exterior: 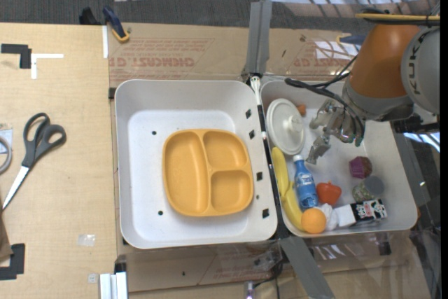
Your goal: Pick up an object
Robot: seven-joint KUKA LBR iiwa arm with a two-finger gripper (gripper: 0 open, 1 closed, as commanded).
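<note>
My gripper (323, 135) hangs over the middle of the right bin (395, 150), open, with nothing between its fingers. Left of it lies a white round lid (285, 124). Below it a blue bottle (304, 182) rests beside a yellow banana (282, 182). A red object (327, 191), an orange ball (314, 220) and a black-and-white box (367, 210) lie near the front wall. To the right sit a purple object (360, 167) and a grey-green one (369, 187).
The left bin (133, 150) holds a yellow divided plate (208, 171). Scissors (35, 143) lie on the wooden bench at far left. A blue and yellow clip (115, 23) sits at the cardboard's back edge. A grey divider (257, 38) stands between the bins.
</note>
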